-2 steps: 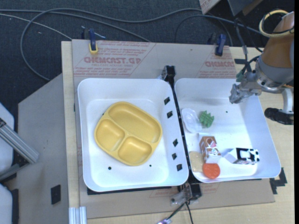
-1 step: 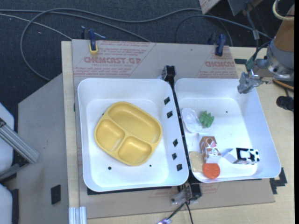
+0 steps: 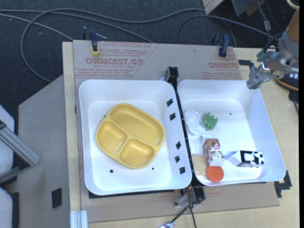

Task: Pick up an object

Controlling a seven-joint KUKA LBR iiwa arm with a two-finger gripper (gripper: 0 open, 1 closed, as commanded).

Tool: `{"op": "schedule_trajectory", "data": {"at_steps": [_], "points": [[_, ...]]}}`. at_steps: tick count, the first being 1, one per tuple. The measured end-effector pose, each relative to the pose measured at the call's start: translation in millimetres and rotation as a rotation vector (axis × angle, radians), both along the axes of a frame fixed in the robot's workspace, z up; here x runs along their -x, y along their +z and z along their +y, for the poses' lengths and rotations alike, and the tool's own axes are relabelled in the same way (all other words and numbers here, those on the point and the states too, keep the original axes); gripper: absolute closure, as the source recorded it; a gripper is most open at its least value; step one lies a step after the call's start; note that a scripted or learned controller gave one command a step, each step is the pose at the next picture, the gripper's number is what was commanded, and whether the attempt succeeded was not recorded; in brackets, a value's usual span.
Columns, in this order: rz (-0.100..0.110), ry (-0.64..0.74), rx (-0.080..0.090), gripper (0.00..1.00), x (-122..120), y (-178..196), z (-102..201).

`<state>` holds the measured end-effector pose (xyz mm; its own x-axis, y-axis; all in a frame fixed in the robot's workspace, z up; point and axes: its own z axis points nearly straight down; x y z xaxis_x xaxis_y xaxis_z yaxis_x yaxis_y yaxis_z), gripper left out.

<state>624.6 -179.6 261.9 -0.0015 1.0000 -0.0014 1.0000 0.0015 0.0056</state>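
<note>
My gripper (image 3: 255,81) hangs over the far right corner of the right bin (image 3: 266,122), above its rim and apart from everything in it. Inside that bin lie a green leafy toy (image 3: 209,121), a clear white piece (image 3: 193,120) beside it, a small brown-and-white carton (image 3: 213,149), an orange round object (image 3: 215,174), a pale beige piece (image 3: 199,161) and a black-and-white checked item (image 3: 251,158). These objects sit in the bin's left and near parts.
The left bin (image 3: 90,127) holds a yellow three-compartment plate (image 3: 129,135). A black divider with clips (image 3: 176,127) runs between the bins. Blue clamps (image 3: 94,39) (image 3: 223,44) hold the brown board at the back. Cables lie on the dark floor beyond.
</note>
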Motion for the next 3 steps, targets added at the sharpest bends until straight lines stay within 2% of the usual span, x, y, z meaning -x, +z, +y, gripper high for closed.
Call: {"op": "schedule_trajectory", "data": {"at_steps": [1, 2, 3], "points": [[0.009, 0.003, -0.005, 1.0, 13, -15, 54], [0.009, 0.003, -0.004, 1.0, 24, -22, 98], [0.009, 0.004, -0.004, 1.0, 31, -35, 157]]}}
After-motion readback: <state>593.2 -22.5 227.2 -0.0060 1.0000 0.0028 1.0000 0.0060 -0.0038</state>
